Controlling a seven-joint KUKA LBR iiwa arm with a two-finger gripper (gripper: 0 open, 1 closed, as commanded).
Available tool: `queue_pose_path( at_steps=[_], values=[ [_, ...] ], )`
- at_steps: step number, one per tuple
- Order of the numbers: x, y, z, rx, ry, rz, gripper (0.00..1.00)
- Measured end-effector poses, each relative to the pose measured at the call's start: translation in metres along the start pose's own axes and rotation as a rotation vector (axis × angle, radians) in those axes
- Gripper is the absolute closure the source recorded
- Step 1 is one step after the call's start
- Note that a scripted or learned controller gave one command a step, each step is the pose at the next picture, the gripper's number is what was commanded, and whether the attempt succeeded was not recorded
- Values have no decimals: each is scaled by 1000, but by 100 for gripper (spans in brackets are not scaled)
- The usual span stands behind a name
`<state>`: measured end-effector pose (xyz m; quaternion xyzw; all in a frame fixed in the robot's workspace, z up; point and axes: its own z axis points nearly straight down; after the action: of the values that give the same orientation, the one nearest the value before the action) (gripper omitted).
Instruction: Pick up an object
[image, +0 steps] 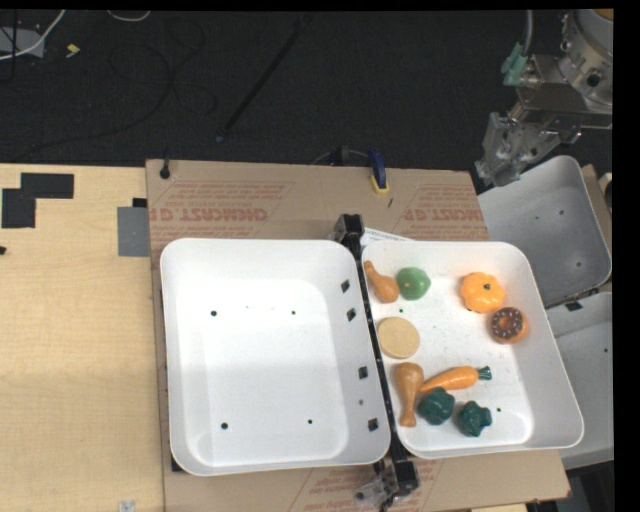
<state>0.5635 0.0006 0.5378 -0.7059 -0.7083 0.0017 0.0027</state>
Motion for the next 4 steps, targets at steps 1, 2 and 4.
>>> queue_pose_path(
  at_steps=[1, 2, 4],
  values=[
    [16, -91, 0, -3, 0, 1, 100],
    [-45, -88, 1, -3, -3, 9, 100],
    [-185, -89, 1, -4, -3, 9, 100]
  ],
)
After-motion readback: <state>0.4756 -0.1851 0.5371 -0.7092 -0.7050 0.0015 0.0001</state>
